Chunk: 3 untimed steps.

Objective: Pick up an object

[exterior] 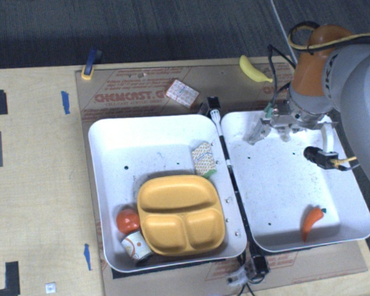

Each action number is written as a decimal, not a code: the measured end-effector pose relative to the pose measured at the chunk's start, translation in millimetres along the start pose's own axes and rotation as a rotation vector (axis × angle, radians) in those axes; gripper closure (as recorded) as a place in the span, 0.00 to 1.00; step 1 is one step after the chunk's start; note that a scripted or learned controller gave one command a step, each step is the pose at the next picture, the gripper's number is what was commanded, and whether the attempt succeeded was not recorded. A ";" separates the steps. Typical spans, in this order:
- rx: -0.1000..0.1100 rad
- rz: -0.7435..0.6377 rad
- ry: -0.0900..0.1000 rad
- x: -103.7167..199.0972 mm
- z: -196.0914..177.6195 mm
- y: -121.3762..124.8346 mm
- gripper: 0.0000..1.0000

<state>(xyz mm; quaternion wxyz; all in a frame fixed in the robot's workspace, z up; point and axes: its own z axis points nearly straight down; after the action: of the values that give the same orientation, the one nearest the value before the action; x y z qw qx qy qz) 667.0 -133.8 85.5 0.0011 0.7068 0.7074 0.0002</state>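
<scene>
I read red "CHEMCAST" lettering on the brown board (137, 90) beneath both bins. The tool (273, 126) sits over the right bin (282, 188), far left corner; I cannot tell its state. An orange carrot (311, 221) lies near the bin's near right corner. The left bin (110, 156) holds a yellow sectioned tray (180, 213), a tomato (127, 220) and a patterned packet (203, 157). A banana (254, 70) lies beyond.

**Objects lying in the two bins**

An orange carrot (312, 220) is lying tilted at the lower right of the frame. A yellow sectioned tray (180, 214) is sitting lower centre, a red ball (127, 220) touching its left edge.
</scene>
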 end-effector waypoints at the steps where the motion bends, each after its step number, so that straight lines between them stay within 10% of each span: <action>1: -0.003 -0.004 -0.002 1.4 -11.1 1.3 1.00; 2: 0.002 -0.001 0.003 86.3 -100.3 -76.6 1.00; 3: 0.004 0.000 0.002 121.8 -99.5 -138.0 1.00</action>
<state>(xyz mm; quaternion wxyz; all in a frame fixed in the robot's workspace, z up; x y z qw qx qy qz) 528.7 -12.0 184.6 -0.0012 0.7067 0.7075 -0.0004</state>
